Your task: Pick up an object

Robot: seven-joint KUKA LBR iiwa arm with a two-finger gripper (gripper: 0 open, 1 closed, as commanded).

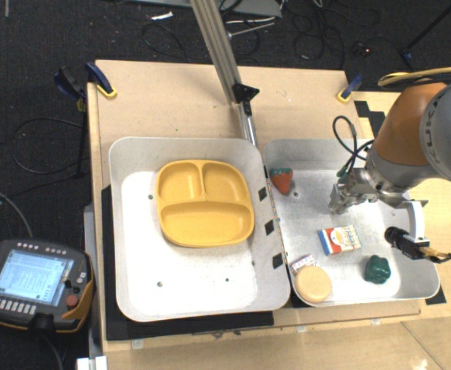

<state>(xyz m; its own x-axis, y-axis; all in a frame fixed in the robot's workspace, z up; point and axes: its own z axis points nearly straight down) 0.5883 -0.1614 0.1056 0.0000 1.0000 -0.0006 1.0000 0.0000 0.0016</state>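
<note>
Round tan disc (314, 284) at near edge of right bin (418, 291), green lump (377, 269) beside it, small carton (340, 240) just behind, strawberry-like piece (284, 179) at far left corner. Left bin (125, 206) carries yellow divided plate (205, 203). Claw (345, 199) hangs low over right bin, nothing visibly gripped; opening: cannot tell. Step, by my judgement: approach, no pick yet. Next move needs claw centred over carton, nearest candidate, then straight descent before closing.

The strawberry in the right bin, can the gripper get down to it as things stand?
Probably yes. The strawberry lies alone near the bin's left wall, nothing on it, and the gripper hangs close by.
</note>
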